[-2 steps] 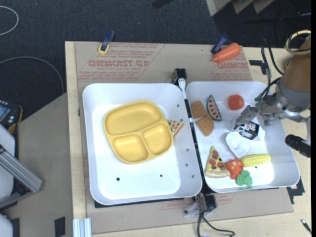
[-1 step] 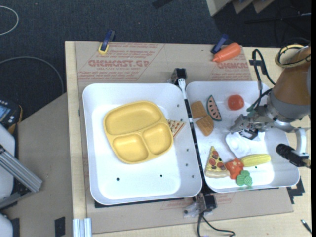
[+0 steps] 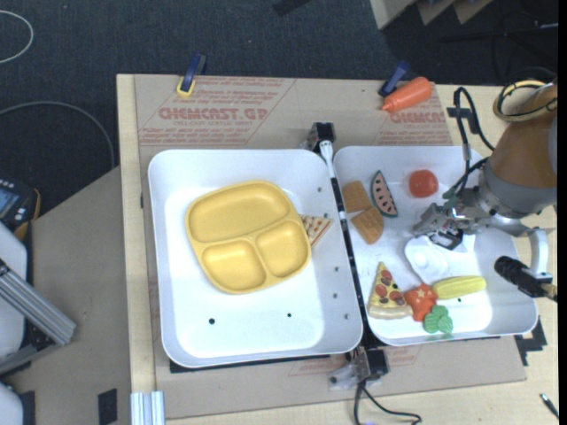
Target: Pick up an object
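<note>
My gripper (image 3: 440,226) hangs low over the middle of the right bin (image 3: 505,312), at the end of the grey arm with the orange band (image 3: 524,153). Just below it lies a white object (image 3: 429,258). A red tomato (image 3: 423,182) sits behind the gripper toward the bin's back. A watermelon slice (image 3: 385,193) and two brown bread pieces (image 3: 363,212) lie to its left. Toward the front are a pizza slice (image 3: 385,291), a yellow corn cob (image 3: 458,286), a red piece (image 3: 420,299) and a green piece (image 3: 437,322).
The left bin (image 3: 177,308) holds a yellow divided plate (image 3: 248,235) with a waffle piece (image 3: 314,228) at its right rim. An orange carrot (image 3: 407,94) lies on the bench behind the right bin. Clamps (image 3: 322,137) sit between the bins.
</note>
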`<state>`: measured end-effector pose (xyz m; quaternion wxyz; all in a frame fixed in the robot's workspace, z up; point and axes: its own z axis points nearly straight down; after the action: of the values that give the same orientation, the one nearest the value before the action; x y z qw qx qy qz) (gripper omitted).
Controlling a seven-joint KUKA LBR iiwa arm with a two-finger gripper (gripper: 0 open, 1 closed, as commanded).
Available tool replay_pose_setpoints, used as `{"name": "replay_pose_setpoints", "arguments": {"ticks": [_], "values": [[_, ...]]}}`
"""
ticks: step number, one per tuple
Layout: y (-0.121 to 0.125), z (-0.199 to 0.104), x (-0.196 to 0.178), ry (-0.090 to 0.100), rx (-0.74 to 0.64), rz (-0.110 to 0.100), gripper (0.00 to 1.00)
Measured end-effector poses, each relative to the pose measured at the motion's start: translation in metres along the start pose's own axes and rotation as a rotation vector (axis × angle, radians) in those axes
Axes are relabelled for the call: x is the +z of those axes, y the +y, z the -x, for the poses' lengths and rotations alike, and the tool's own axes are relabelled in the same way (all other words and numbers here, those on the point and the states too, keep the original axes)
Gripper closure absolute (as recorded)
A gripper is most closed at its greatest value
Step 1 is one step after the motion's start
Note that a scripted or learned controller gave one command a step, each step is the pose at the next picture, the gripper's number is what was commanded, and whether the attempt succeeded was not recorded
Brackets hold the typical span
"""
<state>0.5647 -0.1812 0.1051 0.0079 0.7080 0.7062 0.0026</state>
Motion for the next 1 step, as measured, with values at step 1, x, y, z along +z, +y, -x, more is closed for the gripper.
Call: {"name": "replay_pose_setpoints", "arguments": {"ticks": [1], "values": [[0.0026,0.0036,-0.0124,-0.010,0.001,0.011,1.00]]}}
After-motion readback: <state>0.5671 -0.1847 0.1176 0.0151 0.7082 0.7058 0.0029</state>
